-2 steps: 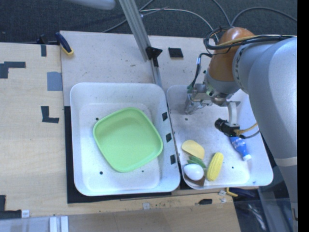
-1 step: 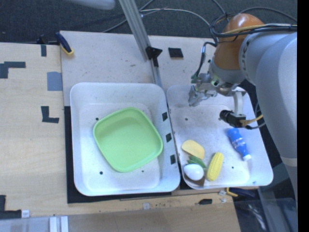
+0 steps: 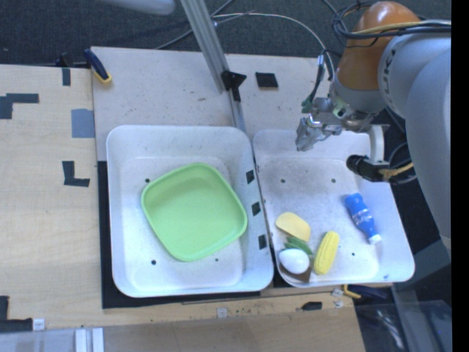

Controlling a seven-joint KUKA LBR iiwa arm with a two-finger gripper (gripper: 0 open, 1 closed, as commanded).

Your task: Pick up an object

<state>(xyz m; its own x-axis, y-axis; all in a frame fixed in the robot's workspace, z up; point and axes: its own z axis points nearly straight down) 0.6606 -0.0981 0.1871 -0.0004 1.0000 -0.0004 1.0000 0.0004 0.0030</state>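
The grey arm [image 3: 410, 72] reaches in from the right, its orange band [image 3: 370, 46] above the wrist, and bends down toward the far edge of the right bin [image 3: 388, 262]. The gripper [image 3: 308, 139] hangs at that bin's upper left corner, pointing down and slightly left, above bare bin floor. Whether it is released or clenched cannot be told from this angle; nothing shows in its grasp.

The things to pick all lie in the near half of the right bin, well apart from the gripper. A blue bottle with a white cap [image 3: 362, 216] lies on its side toward the right wall, cap end pointing to the near right. A toy corn cob [image 3: 326, 251] lies near the front rim, tilted, just beside a yellow rounded piece [image 3: 293, 226] with a green scrap at its lower edge. A white egg-shaped object [image 3: 294, 260] sits at the front left corner, touching or almost touching the yellow piece and close to the corn cob.

The left bin [image 3: 121, 196] holds a light green square plate [image 3: 194, 211], lying flat and turned slightly.

The bottle's label is too small to read; no other writing can be read.
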